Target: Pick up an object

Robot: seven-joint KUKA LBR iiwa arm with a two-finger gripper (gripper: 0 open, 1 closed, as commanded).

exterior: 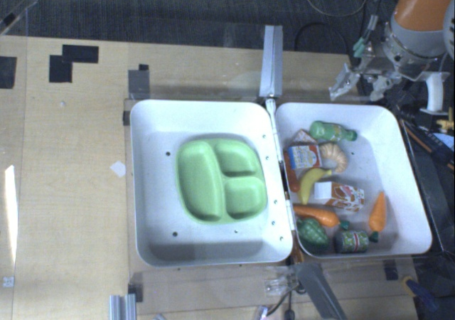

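Toys crowd the right bin, all loose on its floor, a pile that gives the arm many targets but few clean gaps. A green bottle lies on its side at the far end; below it a carton leans against a bun, and a banana curves across the middle, touching both. A small box lies just beside the banana, a carrot lies crosswise under them, and a second carrot stands apart near the right wall, the freest piece to my eye. A dark green lump and a can sit at the near edge. The left bin carries a green tray with three wells, likely the drop spot, so it is kept apart from the clutter. The gripper hangs above the table beyond the right bin's far rim, outside the bin, nothing between its fingers; they look slightly spread, though the detail is small and I cannot tell the gap for sure. No object is lifted yet. Judged from this, the reach down into the bin is the step ahead, and the tangled middle risks a slipped or double grasp.
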